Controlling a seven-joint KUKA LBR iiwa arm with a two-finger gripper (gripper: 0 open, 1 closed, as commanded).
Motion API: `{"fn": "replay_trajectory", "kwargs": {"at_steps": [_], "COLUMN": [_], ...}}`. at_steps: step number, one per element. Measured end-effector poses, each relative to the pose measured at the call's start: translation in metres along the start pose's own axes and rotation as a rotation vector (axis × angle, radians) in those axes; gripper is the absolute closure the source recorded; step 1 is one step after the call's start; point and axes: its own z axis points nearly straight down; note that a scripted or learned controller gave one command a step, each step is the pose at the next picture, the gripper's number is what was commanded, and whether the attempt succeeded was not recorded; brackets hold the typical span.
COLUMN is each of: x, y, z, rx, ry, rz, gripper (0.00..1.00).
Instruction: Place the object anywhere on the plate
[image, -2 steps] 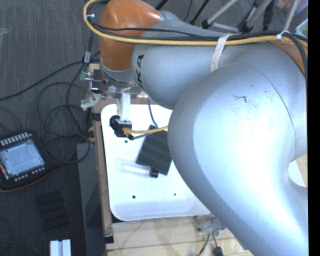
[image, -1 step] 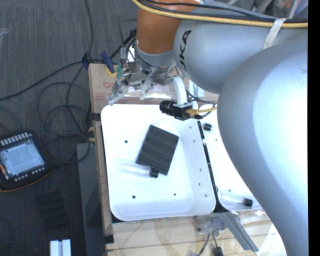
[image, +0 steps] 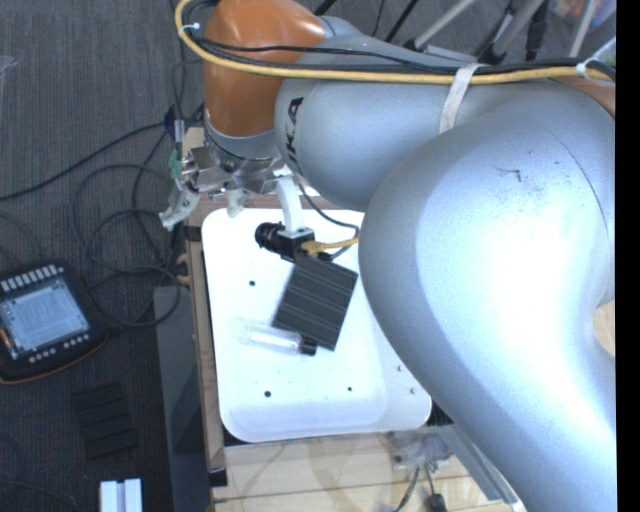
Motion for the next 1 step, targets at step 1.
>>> {"fn": "replay_trajectory", "kwargs": {"at_steps": [1], "x": [-0.0289], "y": [-0.0365], "z": [0.0024], "rx": [-0.002], "ry": [0.0], "rz": [-0.204], "gripper": [0.0]}}
